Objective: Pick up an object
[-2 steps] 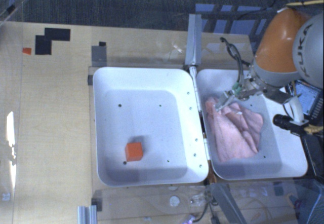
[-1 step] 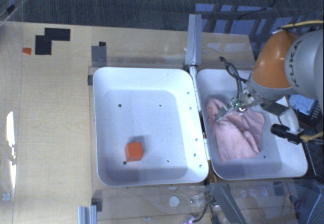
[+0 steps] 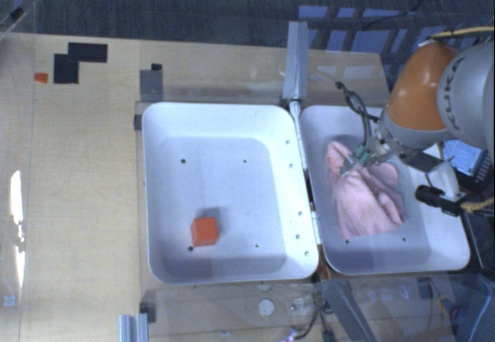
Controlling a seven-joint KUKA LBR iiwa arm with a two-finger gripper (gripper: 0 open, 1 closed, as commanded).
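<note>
From the camera view, the pincer [image 3: 362, 156] hung low in the right bin [image 3: 441, 255], right at the upper edge of the pink cloth [image 3: 363, 193]. The cloth lay directly beneath and just forward of the pincer, spreading away from it toward the bin's near wall, its long axis running from the far wall to the near wall with a slight slant. Whether the pincer was spread or closed, I could not tell, nor whether any fold sat in it; the wrist and its cables hid that.

The cloth looked soft and limp, crumpled into ridges, a fabric that would bunch rather than lift whole. The bin was smooth, white, shallow, with rounded corners.

Left of the right bin sat the left bin [image 3: 162, 178], alike in make. In it, well apart from the pincer, rested a small orange block [image 3: 205, 231], hard-edged and matte, near the front wall.

The pale wood table [image 3: 77, 178] carried both, with black marks left of the left bin.

I judged the cloth by far the nearer target.
</note>
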